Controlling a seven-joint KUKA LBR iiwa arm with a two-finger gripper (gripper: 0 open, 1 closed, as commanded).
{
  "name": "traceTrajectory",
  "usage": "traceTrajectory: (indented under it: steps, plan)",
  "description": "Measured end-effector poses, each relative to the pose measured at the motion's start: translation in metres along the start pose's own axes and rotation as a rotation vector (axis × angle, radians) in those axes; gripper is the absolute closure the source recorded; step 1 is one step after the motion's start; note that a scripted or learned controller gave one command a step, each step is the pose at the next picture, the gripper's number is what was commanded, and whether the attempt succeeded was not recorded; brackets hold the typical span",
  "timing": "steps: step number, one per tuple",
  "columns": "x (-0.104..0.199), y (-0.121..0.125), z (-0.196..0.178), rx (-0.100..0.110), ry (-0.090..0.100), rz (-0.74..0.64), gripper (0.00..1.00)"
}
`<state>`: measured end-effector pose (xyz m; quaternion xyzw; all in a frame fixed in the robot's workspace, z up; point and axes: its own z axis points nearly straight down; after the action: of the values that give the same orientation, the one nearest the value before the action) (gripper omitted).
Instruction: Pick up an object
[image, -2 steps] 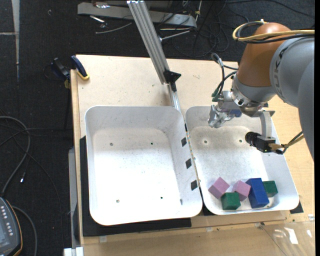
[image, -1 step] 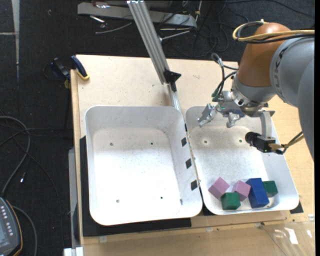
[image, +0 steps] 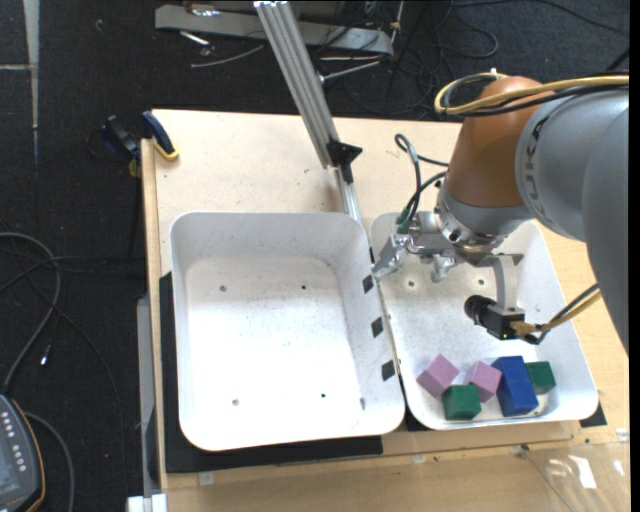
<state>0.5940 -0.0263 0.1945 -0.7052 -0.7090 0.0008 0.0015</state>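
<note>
Desk (image: 250, 160): two bins side by side. Left bin (image: 200, 330). Right bin (image: 430, 320): six blocks (image: 488, 385) clustered in its near right corner, several touching. Arm (image: 540, 150) enters from the right, over the right bin's far part; gripper (image: 425, 255) near that bin's far left edge. Clamp (image: 150, 135) at the desk's far left corner.

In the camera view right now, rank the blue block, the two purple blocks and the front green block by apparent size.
1. blue block
2. front green block, left purple block and right purple block: too alike to rank.
</note>
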Motion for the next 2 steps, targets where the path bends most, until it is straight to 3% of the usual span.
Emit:
traceTrajectory:
  steps: [1, 2]
  plan:
    - [-0.002, 0.002, -0.011, -0.005, -0.001, 0.004, 1.00]
    - [0.006, -0.020, -0.028, -0.003, 0.000, 0.004, 1.00]
